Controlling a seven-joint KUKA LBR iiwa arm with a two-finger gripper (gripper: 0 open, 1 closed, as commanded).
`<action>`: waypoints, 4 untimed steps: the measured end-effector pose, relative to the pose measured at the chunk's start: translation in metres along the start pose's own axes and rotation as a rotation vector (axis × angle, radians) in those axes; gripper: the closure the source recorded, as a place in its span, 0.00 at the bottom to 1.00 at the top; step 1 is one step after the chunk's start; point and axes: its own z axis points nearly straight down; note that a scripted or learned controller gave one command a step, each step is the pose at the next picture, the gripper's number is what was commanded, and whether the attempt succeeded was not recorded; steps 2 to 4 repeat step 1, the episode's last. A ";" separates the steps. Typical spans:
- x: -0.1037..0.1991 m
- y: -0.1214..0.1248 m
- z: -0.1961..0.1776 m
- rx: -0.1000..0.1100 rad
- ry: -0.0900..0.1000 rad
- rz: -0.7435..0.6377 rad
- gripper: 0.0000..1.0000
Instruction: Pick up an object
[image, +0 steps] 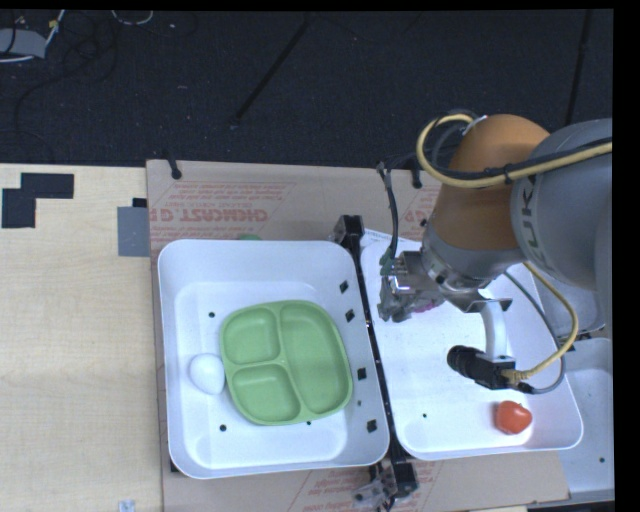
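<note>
View: camera above the worktop, looking down at a slant
Worktop: pale wood, left of the bins; a black patch and a grey patch near its far edge
Cardboard: brown sheet with red print, under both bins
Left bin: white, shallow, just beside the right bin
Plate: green, three compartments, flat in the middle of the left bin
Egg: white, on the left bin's floor, touching the plate's left edge
Right bin: white, shallow, the arm over its far half
Arm: grey with an orange band, reaching in from the right
Gripper: low over the right bin's far left corner, close to the divide between the bins; whether it is open or closed cannot be told, and nothing can be seen in its hold
Red ball: on the right bin's floor, near right corner, well apart from the gripper
</note>
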 end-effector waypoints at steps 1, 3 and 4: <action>0.060 -0.008 0.004 0.000 0.000 -0.001 1.00; 0.060 -0.008 0.004 0.000 0.000 -0.001 1.00; 0.060 -0.008 0.004 0.000 0.000 -0.001 1.00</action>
